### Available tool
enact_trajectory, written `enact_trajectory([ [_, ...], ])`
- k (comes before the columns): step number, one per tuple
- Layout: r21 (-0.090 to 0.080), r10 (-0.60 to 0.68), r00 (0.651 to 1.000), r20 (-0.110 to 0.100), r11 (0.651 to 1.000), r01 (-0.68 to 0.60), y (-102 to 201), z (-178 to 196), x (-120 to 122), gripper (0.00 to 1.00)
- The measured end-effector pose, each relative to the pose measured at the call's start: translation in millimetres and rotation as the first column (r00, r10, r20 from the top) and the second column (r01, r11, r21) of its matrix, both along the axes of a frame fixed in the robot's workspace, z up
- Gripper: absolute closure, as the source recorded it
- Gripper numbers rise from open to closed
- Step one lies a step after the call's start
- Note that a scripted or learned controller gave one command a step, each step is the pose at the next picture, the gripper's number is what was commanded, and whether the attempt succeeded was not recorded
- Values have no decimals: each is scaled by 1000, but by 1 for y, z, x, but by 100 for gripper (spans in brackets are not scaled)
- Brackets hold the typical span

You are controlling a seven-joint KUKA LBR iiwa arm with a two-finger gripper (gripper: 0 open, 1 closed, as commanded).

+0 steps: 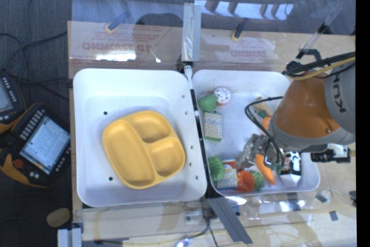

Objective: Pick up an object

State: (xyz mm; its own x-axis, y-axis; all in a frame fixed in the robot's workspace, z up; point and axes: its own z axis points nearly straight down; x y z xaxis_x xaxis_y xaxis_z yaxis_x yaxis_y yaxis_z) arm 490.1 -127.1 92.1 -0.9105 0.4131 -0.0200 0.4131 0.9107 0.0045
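Gripper: gripper [261,154] low in the right bin [243,81], grip state impossible to tell.
Carrot: carrot [265,169], smooth orange taper beside it, long axis diagonal.
Left bin: glossy yellow divided tray [143,148], rounded corners.

A divided tray [144,148] is set in the left bin [87,95]. In the right bin [248,81], small items [212,126] are gathered along the left wall and near edge — the gripper [263,158] is placed above them.
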Motion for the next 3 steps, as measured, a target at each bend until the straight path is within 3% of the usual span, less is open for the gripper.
enact_trajectory([
  [1,-1,2,1000,1,1000,-2,1,9,1,100],
  [2,3,-26,1000,-17,1000,26,10,151,23,100],
  [3,3,-131,991,-18,991,131,31,175,98,100],
])
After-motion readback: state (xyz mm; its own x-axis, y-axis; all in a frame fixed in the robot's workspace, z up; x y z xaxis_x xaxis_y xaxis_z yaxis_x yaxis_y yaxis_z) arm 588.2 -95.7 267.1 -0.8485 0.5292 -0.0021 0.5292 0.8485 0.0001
